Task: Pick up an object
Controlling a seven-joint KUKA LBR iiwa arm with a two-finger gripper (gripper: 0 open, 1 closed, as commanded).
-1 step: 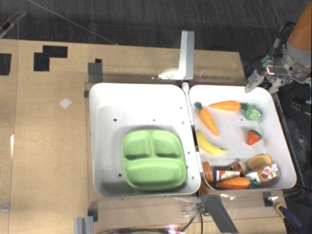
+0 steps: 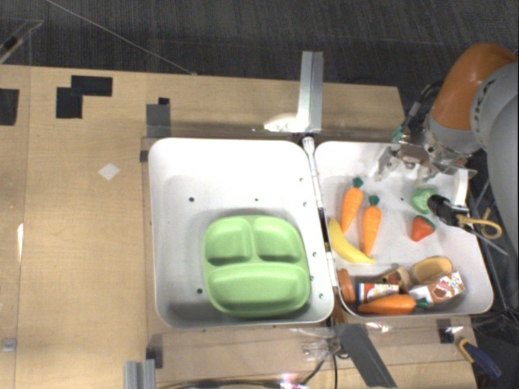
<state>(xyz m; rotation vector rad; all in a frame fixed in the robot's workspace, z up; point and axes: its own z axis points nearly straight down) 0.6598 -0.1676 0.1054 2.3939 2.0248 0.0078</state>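
Observation:
My gripper [image 2: 422, 162] hangs over the back of the right bin [image 2: 388, 191], under the arm's orange band [image 2: 474, 71]. Just in front of it lie a small green toy [image 2: 423, 198] and a red strawberry-like piece [image 2: 421, 229]. Two orange carrots [image 2: 350, 207] [image 2: 370, 225] lie side by side in the bin's middle, left of the gripper. A yellow banana [image 2: 349, 246] rests by the bin's left wall. Nothing shows as held.
Along the right bin's front wall sit a bottle [image 2: 371, 290], an orange piece [image 2: 389, 304], a bread-like piece [image 2: 431, 267] and a printed packet [image 2: 444, 287]. The left bin [image 2: 178, 177] holds a green divided plate [image 2: 256, 263]. A cable loop [image 2: 485, 227] hangs at the right rim.

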